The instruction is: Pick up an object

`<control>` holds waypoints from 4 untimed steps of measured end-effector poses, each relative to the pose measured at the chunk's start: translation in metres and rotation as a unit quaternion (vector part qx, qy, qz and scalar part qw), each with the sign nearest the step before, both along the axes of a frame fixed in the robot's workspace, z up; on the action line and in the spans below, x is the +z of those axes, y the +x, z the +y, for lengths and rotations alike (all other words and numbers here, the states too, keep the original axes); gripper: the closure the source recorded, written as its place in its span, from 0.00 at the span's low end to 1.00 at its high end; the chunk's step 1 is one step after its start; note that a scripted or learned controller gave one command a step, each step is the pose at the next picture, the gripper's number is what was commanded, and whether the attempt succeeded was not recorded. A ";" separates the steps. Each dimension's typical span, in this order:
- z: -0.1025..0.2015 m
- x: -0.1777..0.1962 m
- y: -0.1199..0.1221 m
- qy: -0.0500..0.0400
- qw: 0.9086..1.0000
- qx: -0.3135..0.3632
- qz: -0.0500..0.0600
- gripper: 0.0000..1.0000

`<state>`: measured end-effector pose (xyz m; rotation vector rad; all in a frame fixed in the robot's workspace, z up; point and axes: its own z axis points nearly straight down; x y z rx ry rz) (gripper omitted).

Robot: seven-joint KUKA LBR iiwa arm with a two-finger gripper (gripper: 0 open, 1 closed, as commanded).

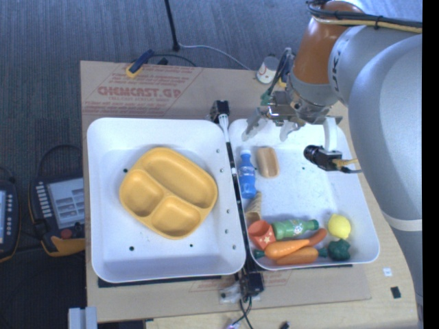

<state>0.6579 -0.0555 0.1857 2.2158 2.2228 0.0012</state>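
The two-finger gripper [269,130] is seen in the upper right of the frame, its pale fingers [251,125] spread apart with nothing between them, poised over the far end of the right white bin [359,214]. The tan bun-shaped toy [267,161] lies just below it, beside the blue plastic bottle [246,175]; the other pieces are crowded along the bin's lower edge. The bun is judged the likeliest target. A good descent would be centred over the bun, with the fingers straddling its narrow width and kept off the bottle. The yellow divided tray [169,192] occupies the left bin.
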 end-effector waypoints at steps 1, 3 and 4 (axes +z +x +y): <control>0.050 0.000 -0.061 0.000 1.000 -0.001 0.002 0.00; 0.032 -0.002 -0.074 0.000 1.000 -0.002 0.002 0.00; 0.057 -0.002 -0.076 0.000 1.000 -0.001 0.002 0.00</control>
